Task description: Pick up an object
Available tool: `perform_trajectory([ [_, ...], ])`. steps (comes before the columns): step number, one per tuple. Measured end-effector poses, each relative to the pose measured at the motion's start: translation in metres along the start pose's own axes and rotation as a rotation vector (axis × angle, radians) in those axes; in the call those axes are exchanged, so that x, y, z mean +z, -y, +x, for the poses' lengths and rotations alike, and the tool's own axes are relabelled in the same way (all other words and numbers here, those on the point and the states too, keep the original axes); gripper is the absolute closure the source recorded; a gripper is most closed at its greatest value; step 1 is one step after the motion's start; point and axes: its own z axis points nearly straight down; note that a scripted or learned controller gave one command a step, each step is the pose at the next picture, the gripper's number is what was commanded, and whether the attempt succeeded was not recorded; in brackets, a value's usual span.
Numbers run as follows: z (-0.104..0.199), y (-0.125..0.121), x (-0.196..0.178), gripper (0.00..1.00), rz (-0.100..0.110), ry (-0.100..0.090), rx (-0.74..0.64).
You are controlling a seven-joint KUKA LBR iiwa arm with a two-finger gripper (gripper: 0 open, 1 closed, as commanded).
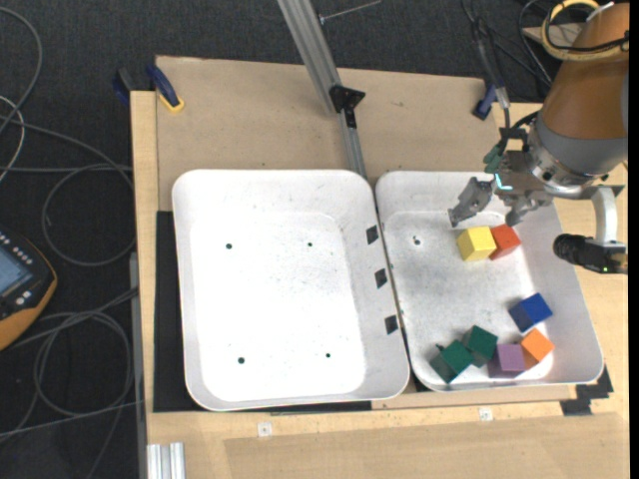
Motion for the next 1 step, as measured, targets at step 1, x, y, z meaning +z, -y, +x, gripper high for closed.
perform_trajectory([
  [1, -0.0002, -0.0008, -0.0023, 0.0, -0.005, 0.001, 0.0],
])
